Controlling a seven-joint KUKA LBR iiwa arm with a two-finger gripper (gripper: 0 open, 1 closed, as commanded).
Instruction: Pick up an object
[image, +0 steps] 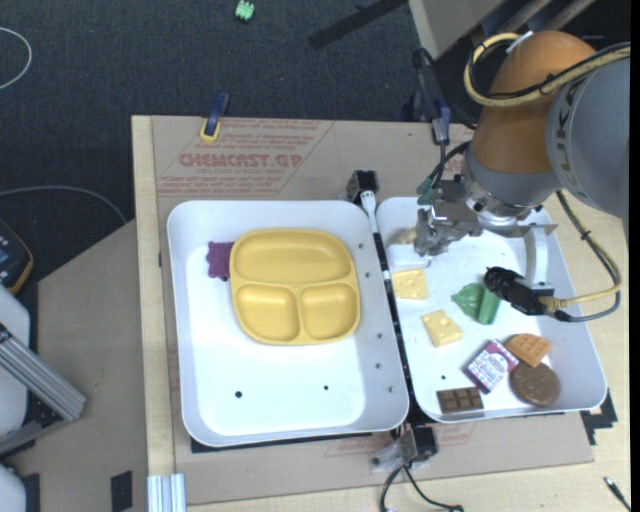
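My gripper (428, 243) hangs over the back left part of the right bin (578, 352), just above and right of a yellow cheese wedge (409, 285). A second cheese wedge (441, 328) lies further forward. To the right of it sits a green toy (476, 301). Near the front are a pink packet (490, 365), a chocolate bar piece (460, 400), a brown round cookie (536, 384) and an orange cracker (528, 348). Nothing shows between the fingers.
The left bin (200, 390) holds a yellow divided plate (295, 283) with a purple thing (218, 258) at its left edge. Cardboard (250, 150) lies under both bins, with a clamp (212, 120) at the back left. The grey arm (560, 110) comes in from the upper right.
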